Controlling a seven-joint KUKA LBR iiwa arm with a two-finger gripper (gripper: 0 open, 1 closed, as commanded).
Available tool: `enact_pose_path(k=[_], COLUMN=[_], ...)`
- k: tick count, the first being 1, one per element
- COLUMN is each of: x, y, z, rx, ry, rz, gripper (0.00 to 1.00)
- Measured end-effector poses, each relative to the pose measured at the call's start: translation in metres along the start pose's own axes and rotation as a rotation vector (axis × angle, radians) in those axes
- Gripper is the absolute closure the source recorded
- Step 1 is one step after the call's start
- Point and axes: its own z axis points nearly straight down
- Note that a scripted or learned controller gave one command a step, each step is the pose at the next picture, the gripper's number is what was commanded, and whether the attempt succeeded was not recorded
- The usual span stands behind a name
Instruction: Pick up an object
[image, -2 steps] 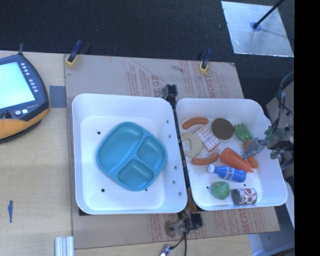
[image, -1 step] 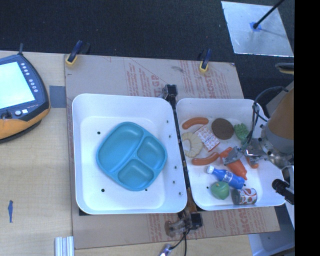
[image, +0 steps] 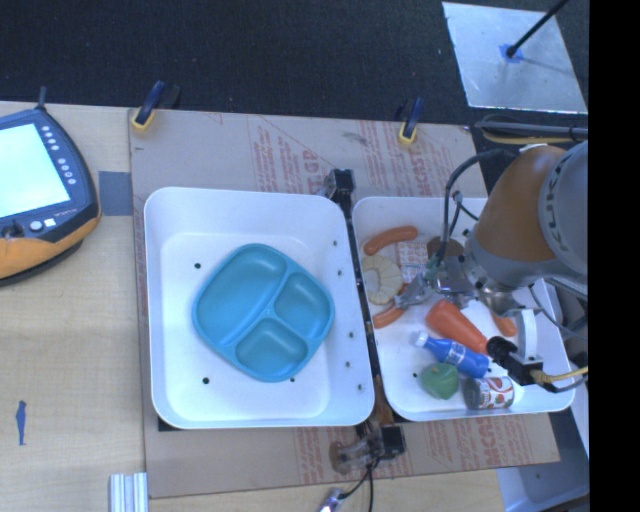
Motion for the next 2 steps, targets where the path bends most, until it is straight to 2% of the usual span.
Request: enact_pose_path(k=[1,2], x=[-0.0013,-0.0013], y=[-0.0014,-0.0015], z=[-0.0083,-0.0083], rx=[0.005,0.005], ry=[-0.001,-0.001], rz=[0.0,-0.001], gripper=[1.0,0.0])
